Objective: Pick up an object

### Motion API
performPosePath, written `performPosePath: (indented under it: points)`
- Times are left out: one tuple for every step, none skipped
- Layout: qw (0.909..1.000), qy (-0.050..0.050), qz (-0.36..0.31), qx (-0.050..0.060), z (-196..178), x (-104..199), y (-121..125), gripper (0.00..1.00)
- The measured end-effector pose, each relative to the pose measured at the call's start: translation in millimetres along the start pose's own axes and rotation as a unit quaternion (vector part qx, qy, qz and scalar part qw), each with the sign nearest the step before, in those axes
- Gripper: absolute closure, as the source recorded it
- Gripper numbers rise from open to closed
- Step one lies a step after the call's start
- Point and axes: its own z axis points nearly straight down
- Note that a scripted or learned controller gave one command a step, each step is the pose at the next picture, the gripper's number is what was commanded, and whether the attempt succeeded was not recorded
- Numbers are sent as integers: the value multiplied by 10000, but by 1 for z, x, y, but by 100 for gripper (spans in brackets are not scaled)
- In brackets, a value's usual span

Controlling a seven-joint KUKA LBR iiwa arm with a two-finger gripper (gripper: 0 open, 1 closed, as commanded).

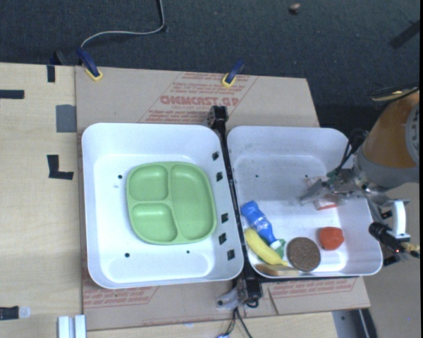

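Observation:
The right bin (282, 141) holds a blue packet (257, 221), a yellow banana (262, 248), a round brown disc (304, 253) and a red object (330, 238), all near its front wall. My gripper (319, 191) hangs low over the bin's middle right, reaching in from the right below the orange band (395, 136). It is above and behind the red object, apart from it. A small pale and reddish scrap (326, 204) lies just under the gripper.
The left bin (99, 143) holds a green divided plate (172, 202). Both bins rest on a cardboard sheet (197, 97) on the bench. The back half of the right bin floor is bare white.

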Motion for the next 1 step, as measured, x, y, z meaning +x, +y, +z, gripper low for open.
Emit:
performPosePath:
  points:
    - [9999,52,4,89,14,-2,17,0]
